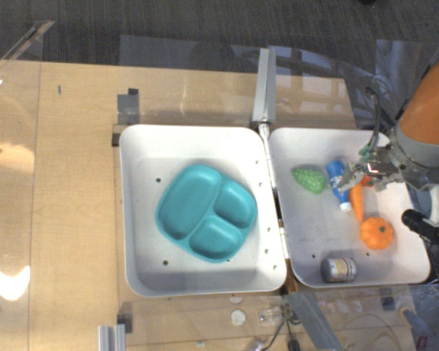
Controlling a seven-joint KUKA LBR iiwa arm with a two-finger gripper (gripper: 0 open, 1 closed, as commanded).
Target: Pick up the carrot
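The carrot (pixel 358 203) is a slim orange piece lying lengthwise in the right bin (pixel 307 262), near its right side. My gripper (pixel 361 177) hangs directly over the carrot's far end, reaching in from the right below the orange-banded wrist. It covers that tip of the carrot. A blue bottle with a white cap (pixel 338 180) lies right beside the gripper on its left, touching or nearly touching the carrot.
The right bin also holds a green bumpy piece (pixel 309 179), a small orange pumpkin (pixel 377 234) just below the carrot, and a metal can (pixel 339 269) near the front wall. A teal divided plate (pixel 207 212) lies in the left bin (pixel 139 269).
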